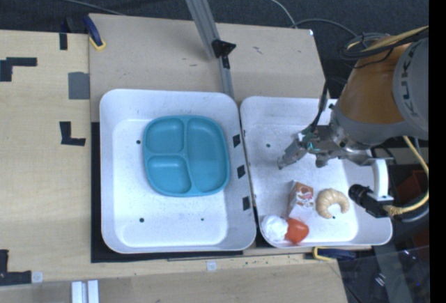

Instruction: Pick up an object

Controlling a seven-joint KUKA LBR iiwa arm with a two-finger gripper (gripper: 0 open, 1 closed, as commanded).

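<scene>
Gripper [291, 157]: fingers seen slightly parted, nothing held; hung over right bin [268, 113].
Carton [301, 195]: at 5 o'clock of gripper, long axis roughly 12-to-6.
Croissant [332, 202]: at carton's 3 o'clock, tips pointed toward 6.

The pale wooden bench [42, 155] spans the frame's left and centre, carrying a tan board [160, 58] at upper centre and two white bins touching side by side, the left bin [118, 225] at centre and the right bin [279, 113] at centre right.
</scene>
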